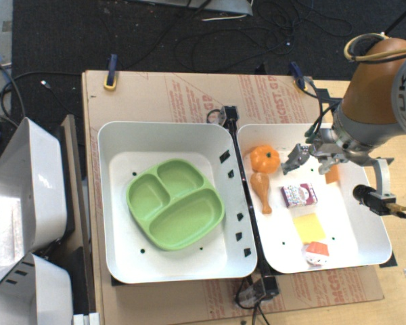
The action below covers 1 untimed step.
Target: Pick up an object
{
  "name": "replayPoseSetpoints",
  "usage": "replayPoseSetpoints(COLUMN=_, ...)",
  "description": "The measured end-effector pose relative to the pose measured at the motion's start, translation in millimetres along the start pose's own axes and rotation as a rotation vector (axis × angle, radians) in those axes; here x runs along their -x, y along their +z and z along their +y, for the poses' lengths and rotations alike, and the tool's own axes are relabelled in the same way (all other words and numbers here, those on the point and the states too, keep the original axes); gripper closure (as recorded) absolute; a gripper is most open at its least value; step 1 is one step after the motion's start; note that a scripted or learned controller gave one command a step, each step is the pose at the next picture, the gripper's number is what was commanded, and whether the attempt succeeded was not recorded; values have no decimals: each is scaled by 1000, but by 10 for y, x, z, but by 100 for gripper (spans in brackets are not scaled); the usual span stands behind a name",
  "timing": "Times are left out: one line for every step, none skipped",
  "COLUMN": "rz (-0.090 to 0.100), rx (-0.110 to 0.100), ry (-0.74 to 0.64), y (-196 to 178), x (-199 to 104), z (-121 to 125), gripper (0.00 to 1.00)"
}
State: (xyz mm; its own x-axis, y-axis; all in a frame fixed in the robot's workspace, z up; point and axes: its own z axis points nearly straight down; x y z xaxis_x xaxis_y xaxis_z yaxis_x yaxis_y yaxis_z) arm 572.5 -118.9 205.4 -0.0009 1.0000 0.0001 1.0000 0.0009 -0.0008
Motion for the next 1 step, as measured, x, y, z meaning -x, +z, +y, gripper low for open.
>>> replayPoseSetpoints(rz=-4, rx=3, ry=6, y=455, x=729, z=378, gripper=0)
